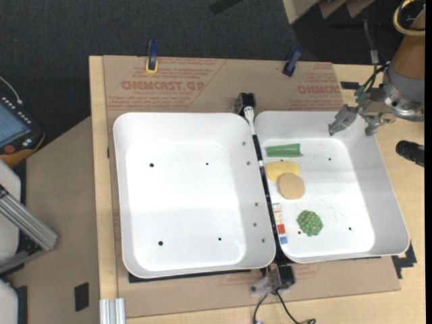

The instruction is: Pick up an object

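In the right bin [378, 201] lie a flat green bar [283, 150], a yellow piece [278, 170], a tan round disc [291, 186] overlapping it, and a green bumpy ball [310, 222]. All sit along the bin's left half. My gripper [356, 123] hovers above the bin's far right corner, well to the right of the green bar. Its two fingers are spread apart with nothing between them.
The left bin [128, 181] stands beside the right one, with a black divider strip [257, 155] between them. Both rest on a brown cardboard sheet [169, 79] held by two blue clamps [152, 56] at the back edge.
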Controlling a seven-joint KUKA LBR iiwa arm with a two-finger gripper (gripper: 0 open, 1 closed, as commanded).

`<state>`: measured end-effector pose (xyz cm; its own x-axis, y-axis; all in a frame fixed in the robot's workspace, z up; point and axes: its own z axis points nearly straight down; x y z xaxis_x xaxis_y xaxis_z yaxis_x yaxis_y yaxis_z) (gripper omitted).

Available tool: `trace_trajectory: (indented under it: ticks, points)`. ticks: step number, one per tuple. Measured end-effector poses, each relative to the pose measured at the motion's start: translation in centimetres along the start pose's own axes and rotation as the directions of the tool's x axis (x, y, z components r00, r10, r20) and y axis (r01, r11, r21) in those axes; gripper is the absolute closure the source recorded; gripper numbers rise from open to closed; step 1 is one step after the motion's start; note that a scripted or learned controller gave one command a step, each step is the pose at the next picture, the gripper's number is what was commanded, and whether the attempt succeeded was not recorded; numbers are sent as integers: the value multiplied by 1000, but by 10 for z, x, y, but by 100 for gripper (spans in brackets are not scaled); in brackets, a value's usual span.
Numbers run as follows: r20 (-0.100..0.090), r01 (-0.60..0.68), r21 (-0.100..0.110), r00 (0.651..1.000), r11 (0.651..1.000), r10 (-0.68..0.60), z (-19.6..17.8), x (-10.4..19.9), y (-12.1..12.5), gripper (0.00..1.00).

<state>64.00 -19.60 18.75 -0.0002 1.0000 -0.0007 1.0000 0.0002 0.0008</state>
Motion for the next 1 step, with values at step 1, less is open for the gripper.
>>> trace_trajectory:
  ticks: [1]
  points:
    - [9,1,-21,1000,1000,-1,-187,-28,20,0]
